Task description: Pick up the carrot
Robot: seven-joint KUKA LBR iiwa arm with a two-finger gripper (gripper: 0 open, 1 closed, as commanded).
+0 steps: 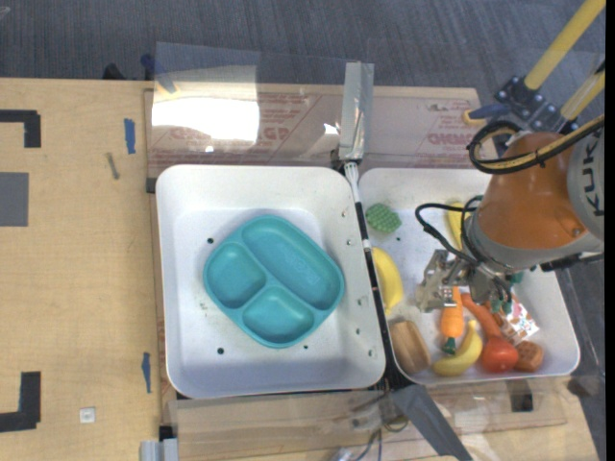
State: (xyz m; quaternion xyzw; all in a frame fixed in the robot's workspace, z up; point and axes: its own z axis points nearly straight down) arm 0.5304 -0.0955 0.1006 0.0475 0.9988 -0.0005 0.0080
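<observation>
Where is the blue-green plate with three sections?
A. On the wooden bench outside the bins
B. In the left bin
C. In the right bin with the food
B: the teal divided plate lies in the left white bin, while the carrot, bananas and other food sit in the right bin.

Wooden bench (77, 257), two white bins (183, 200)

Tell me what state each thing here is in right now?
Teal plate: upright in the left bin, nothing on it.
Carrot: lying in the right bin, beneath the end effector.
Banana: lying by the divider.
Green thing: lying apart from the rest.
</observation>
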